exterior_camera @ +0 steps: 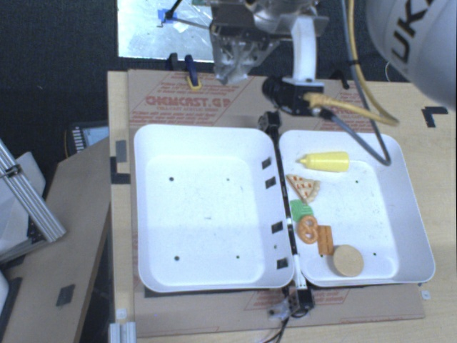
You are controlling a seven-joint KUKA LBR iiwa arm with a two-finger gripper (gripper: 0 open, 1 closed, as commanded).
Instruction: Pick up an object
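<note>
My gripper hangs high at the top of the camera view, above the back edge of the bench and behind the left bin. Nothing shows between its fingers. In the right bin lie a yellow mustard bottle, a waffle-patterned wedge, a small green piece, a pretzel, an orange stick and a round tan cookie. All of them sit in the left half of that bin, far below and to the right of the gripper.
A black hinge strip runs between the two bins. Cables and a yellow hose trail across the bench behind the right bin. A cardboard sheet lies under the bins. An aluminium rail stands at the left.
</note>
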